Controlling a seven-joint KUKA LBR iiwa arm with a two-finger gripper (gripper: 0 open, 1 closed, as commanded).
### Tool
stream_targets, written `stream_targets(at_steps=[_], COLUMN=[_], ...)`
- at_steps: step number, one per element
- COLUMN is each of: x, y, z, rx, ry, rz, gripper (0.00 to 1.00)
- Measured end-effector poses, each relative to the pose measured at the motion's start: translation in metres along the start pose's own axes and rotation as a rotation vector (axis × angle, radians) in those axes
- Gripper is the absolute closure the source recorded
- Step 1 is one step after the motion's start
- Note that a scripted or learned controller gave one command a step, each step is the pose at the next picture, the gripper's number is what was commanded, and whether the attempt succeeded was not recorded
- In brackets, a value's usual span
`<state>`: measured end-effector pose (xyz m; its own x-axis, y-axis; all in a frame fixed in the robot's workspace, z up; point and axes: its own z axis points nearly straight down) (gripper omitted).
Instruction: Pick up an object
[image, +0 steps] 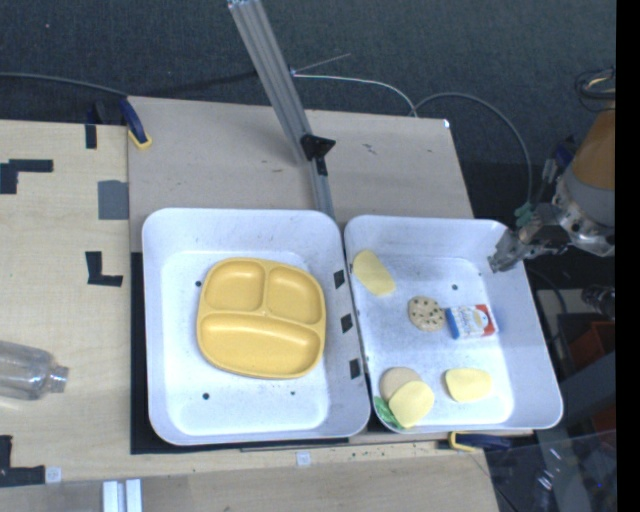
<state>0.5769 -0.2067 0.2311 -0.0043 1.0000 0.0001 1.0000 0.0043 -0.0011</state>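
The right bin (520, 300) holds a yellow piece (374, 272) at its upper left, a chocolate-chip cookie (426, 313) in the middle and a small red, white and blue packet (471, 321) beside the cookie. Along the bin's front lie a tan and yellow burger-like piece (406, 395) and a yellow lump (467, 384). My gripper (503, 256) hangs over the bin's upper right rim, up and to the right of the packet, touching none of the objects. Nothing shows between its fingers.
The left bin (160, 300) bears a yellow divided plate (262, 317). A slanted metal post (275, 75) rises behind the bins. A clear plastic bottle (25, 370) lies on the bench at the far left. Cables run across the back right.
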Motion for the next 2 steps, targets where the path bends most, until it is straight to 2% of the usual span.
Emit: stream_targets(at_steps=[1,2], x=[0.032,0.019], y=[-0.001,0.04], z=[0.059,0.054], rx=[0.006,-0.003], ry=[0.002,-0.001], rz=[0.001,0.0], gripper=[1.0,1.0])
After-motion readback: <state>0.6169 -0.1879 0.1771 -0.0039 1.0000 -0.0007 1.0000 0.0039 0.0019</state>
